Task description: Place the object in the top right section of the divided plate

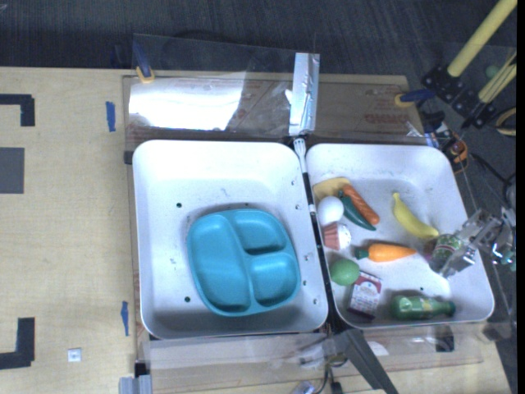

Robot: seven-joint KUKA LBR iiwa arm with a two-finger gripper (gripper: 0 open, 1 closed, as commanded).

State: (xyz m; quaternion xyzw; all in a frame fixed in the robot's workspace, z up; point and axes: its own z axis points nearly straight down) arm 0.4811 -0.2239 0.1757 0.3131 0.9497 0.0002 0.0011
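A blue divided plate [215,263] lies in the left bin [164,187], with one large section on its left and two smaller ones on its right. Its top right section [262,233] holds nothing. My gripper [461,249] appears faintly at the right edge of the right bin [385,167], just by a small greenish-brown object [444,249]. I cannot make out whether that object is between the fingers.
The right bin holds a banana [410,217], a carrot [385,253], a white egg [330,210], a green lime [344,271], a green bottle [421,306], a red-and-white packet [365,294] and several other toy foods. Yellow and black gear [472,48] stands at the back right.
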